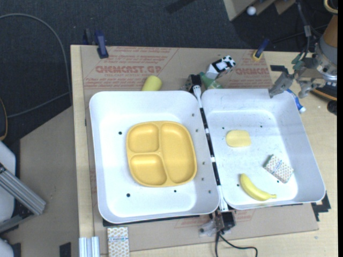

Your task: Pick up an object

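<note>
We log the gripper (pixel 292 83) at the far right corner of the right bin (pixel 316 167), jaws apart and empty, with the banana (pixel 256 188) well off toward the bin's near edge, long axis slanting near-right

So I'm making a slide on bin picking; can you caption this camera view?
Gripper hovers open above the right bin holding a banana, yellow block and packet; yellow tray in the left bin.
</note>
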Robot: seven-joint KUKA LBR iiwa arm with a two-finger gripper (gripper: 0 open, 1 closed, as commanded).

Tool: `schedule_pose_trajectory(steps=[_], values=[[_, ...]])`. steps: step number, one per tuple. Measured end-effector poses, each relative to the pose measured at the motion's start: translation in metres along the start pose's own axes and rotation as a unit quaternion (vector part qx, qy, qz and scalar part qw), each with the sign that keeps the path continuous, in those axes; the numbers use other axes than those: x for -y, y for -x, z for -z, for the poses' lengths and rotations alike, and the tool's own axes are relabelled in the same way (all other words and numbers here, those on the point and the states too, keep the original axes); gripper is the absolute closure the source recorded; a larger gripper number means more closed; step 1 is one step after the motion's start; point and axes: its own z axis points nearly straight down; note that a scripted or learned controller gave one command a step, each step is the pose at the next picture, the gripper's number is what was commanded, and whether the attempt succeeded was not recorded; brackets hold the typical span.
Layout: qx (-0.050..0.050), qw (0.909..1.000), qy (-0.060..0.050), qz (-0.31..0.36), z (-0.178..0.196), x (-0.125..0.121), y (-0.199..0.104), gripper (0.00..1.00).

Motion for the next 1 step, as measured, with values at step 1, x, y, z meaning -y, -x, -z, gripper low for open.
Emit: schedule_pose_trajectory(steps=[1], values=[[0.0, 1.0, -0.001, 0.0, -0.133, 0.0417, -0.0486, 0.0]])
